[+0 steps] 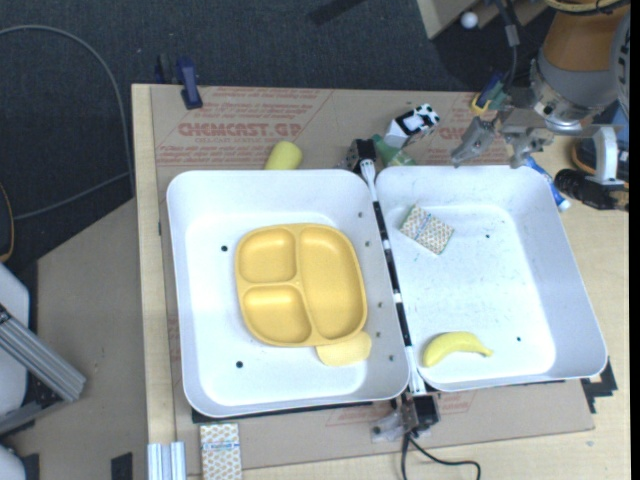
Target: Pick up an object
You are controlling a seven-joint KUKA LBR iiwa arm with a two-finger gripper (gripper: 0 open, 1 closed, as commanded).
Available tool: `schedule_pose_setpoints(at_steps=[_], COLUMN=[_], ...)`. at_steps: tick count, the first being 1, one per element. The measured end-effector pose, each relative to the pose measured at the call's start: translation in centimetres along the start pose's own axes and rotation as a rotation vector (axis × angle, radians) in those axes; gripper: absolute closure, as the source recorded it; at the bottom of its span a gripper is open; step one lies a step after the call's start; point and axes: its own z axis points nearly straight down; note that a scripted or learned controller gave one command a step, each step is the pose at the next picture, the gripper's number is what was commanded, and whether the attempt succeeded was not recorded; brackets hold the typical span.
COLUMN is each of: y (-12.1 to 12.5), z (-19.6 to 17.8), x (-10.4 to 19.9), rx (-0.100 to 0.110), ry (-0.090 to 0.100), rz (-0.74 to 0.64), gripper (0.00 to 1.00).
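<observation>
Cardboard-topped bench (pixel 150 218) carried 2 bins; the end effector (pixel 500 148) hung open, well apart from the banana (pixel 455 347), risking a miss.

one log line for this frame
arm: above right bin far rim | gripper: open, holds nothing | banana, patterned packet: in bin

A yellow banana (pixel 455 348) lies flat, curved, near the right bin's (pixel 560 268) front edge; a small patterned packet (pixel 427 229) lies toward that bin's back-left.
</observation>
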Motion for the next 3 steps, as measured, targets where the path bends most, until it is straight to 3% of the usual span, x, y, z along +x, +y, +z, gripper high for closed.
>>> schedule_pose_setpoints(at_steps=[1, 2, 3], y=[-5.2, -12.3, 0.2], z=[15.0, 15.4, 11.4], x=[-1.9, -9.3, -9.9], rx=[-0.005, 0.002, -0.005], ry=[-0.002, 0.004, -0.002], rz=[0.001, -0.001, -0.002], gripper=[0.0, 0.0, 0.0])
